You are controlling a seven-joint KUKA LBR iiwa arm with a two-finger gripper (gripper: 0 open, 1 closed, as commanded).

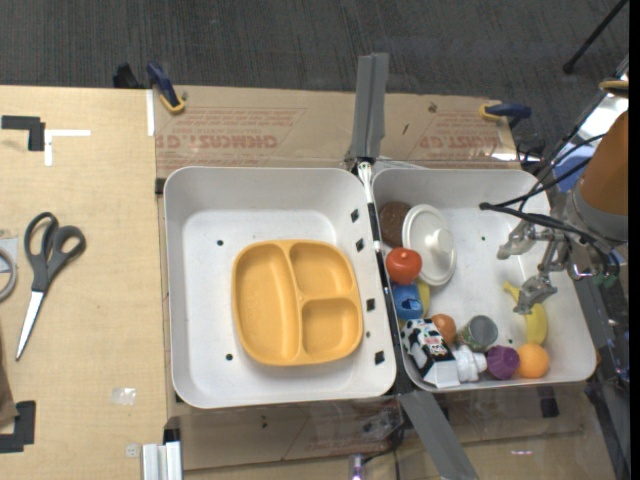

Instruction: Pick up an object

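The worktop [80, 368] is light wood, with a sheet of brown cardboard [260, 128] at the back under two white bins. The left bin [190, 298] holds a big yellow plate [297, 301] with three parts, and it sits flat in the middle. The right bin [470, 193] is full of small toys, mostly along its left side and front edge. The grey arm [600, 183] comes in from the right with its orange band near the edge of the view. Its gripper [528, 266] hangs over the right part of the right bin, with two metal fingers [537, 291] spread apart and nothing between them. Just under the gripper lies a yellow banana [534, 320], close to the lower finger. A white bowl [430, 240] sits upside down near the back left of this bin, with a brown ball [394, 218] just beside it. A red tomato [404, 263] touches the bowl's front edge. Below it are a blue toy [406, 301] and a black and white toy [428, 345]. Near the front are a grey cup [481, 330], a purple ball [502, 362] and an orange ball [534, 360], close together. On the worktop far to the left lie scissors [42, 268] with black handles.
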